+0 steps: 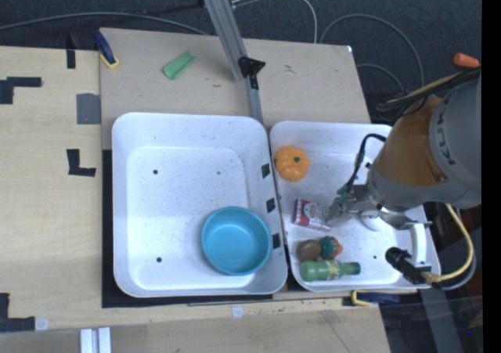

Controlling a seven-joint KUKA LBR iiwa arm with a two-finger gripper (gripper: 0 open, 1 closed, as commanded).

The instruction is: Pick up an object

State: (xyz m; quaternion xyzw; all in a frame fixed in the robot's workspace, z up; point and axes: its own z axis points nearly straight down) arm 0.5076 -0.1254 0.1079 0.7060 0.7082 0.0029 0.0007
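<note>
- Gripper (338,210) in right bin (352,134), over the small packet's (311,215) right end.
- Packet sits just left of fingertips, long axis roughly left-right.
- Grip state: cannot tell.

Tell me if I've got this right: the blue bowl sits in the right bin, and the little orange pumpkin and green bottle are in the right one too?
Not quite. The camera view shows the blue bowl in the left bin. The orange pumpkin and green bottle are indeed in the right bin.
</note>
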